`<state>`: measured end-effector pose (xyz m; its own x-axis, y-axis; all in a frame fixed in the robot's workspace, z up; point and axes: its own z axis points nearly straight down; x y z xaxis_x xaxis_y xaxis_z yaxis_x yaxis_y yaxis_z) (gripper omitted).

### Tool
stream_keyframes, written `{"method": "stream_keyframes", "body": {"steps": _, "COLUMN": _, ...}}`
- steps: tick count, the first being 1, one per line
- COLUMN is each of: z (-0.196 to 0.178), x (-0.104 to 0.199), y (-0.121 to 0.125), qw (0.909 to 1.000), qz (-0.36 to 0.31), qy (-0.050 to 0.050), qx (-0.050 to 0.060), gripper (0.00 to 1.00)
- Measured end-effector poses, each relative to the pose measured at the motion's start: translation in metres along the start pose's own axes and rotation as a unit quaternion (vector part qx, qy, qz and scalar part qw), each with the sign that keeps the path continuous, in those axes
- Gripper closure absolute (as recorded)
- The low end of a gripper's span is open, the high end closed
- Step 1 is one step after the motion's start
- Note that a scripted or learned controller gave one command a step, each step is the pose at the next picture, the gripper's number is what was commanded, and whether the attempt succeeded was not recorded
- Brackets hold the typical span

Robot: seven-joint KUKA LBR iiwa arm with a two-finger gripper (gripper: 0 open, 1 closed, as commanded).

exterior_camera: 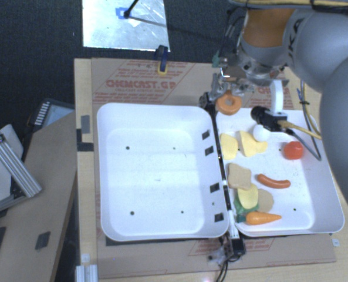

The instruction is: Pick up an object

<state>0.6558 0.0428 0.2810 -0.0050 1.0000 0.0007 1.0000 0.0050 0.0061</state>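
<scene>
presently, a donut (228, 104) is seen clamped in the gripper (227, 98) over the right bin (323, 207); step judged: lifting; a steady raise is called for.

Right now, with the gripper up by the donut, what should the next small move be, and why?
Probably a short lift straight up. The donut sits right under the gripper at the right bin's far corner, beside the divider wall; whether the fingers grip it is unclear. Rising would test the grasp and clear that wall before any sideways travel.

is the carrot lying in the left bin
No, the carrot lies in the right bin, near its front edge, beside the other toy foods.
</scene>
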Motion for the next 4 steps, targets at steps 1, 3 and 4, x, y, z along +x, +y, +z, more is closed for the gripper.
{"method": "stream_keyframes", "body": {"steps": 1, "z": -0.032, "x": 0.075, "y": -0.021, "qw": 1.0000, "qz": -0.003, "qy": 0.001, "qx": 0.001, "gripper": 1.00}}
{"method": "stream_keyframes", "body": {"steps": 3, "z": -0.100, "x": 0.198, "y": 0.014, "qw": 1.0000, "qz": -0.004, "qy": 0.002, "qx": -0.001, "gripper": 1.00}}
{"method": "stream_keyframes", "body": {"steps": 4, "z": -0.064, "x": 0.113, "y": 0.014, "qw": 1.0000, "qz": 0.005, "qy": -0.002, "qx": 0.004, "gripper": 1.00}}
